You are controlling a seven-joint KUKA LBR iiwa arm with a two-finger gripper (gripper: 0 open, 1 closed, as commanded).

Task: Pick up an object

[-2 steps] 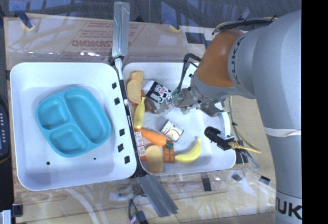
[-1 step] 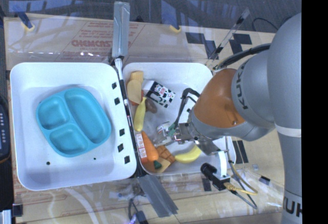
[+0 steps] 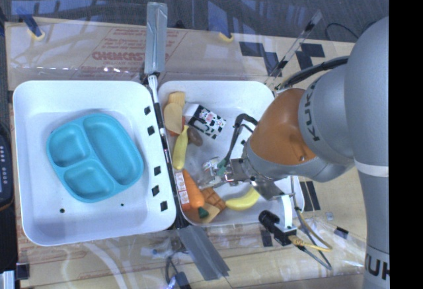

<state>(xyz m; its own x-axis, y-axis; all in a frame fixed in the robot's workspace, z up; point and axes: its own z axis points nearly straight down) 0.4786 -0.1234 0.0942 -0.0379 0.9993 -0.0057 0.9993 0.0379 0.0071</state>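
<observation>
The arm (image 3: 370, 122) is seen entering from the right edge of the frame, its grey casing occupying the right side from upper to lower right. A broad grey link is curved leftward toward the centre of the frame. The orange band (image 3: 281, 135) is located right of centre, just above the wrist. The wrist is angled down and to the left. The gripper (image 3: 215, 175) is positioned at lower centre, pointed downward and left. Its fingertips are too small and cluttered in the picture for their spacing to be judged.
</observation>
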